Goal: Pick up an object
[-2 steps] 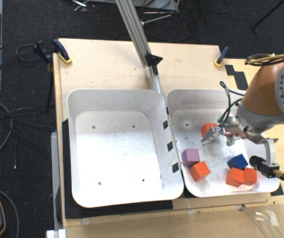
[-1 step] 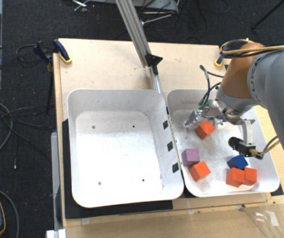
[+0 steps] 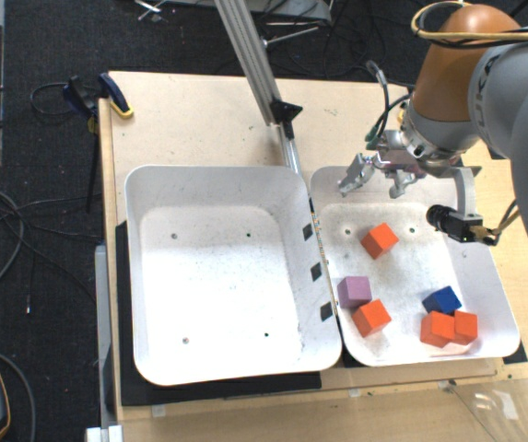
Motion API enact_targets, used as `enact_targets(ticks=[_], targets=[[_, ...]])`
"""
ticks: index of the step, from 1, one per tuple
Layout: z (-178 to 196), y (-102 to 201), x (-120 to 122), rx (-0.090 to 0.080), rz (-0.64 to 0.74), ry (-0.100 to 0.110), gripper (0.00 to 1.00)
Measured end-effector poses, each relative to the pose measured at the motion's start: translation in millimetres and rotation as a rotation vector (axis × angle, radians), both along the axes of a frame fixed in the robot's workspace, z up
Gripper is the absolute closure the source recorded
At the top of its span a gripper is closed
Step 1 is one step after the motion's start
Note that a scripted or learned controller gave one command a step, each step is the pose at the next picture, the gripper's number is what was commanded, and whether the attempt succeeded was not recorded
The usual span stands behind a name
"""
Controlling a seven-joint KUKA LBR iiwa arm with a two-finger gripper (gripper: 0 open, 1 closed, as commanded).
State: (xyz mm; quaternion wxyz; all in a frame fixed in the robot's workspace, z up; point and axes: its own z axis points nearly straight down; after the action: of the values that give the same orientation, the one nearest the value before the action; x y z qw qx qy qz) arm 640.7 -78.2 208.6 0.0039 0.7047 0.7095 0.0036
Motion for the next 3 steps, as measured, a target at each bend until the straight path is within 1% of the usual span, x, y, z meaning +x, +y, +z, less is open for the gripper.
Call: enact_targets(ticks=[1,2,3], targets=[[-88.5,-25.8,-6.0,0.000,-0.009,0.019,0.00],[-114.0,-31.5,-27.3,-0.001,-0.008,0.012,0.00],[-103.3,-30.7,-26.2,0.000,-0.007,0.010,1.00]])
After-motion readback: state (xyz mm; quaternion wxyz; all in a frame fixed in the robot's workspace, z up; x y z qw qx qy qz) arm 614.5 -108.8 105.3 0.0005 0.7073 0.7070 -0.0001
